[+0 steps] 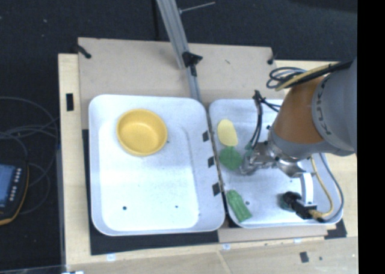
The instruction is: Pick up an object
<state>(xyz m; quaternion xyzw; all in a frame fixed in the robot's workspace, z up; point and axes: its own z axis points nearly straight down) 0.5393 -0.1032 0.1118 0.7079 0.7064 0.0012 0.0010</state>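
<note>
2 white bins are sitting side by side on the bench. The left bin (150, 194) is holding 1 yellow bowl (142, 131), upright, in its far left part. The right bin (267, 197) is holding 3 things along its left side: a pale yellow piece (227, 132) at the far end, a green round piece (229, 158) just near of it, and a green block (239, 205) lying tilted at the near left corner. The arm (313, 116) is reaching in from the right, and the gripper (248, 163) is hanging low just right of the green round piece; whether it is apart or together, I cannot tell.
</note>
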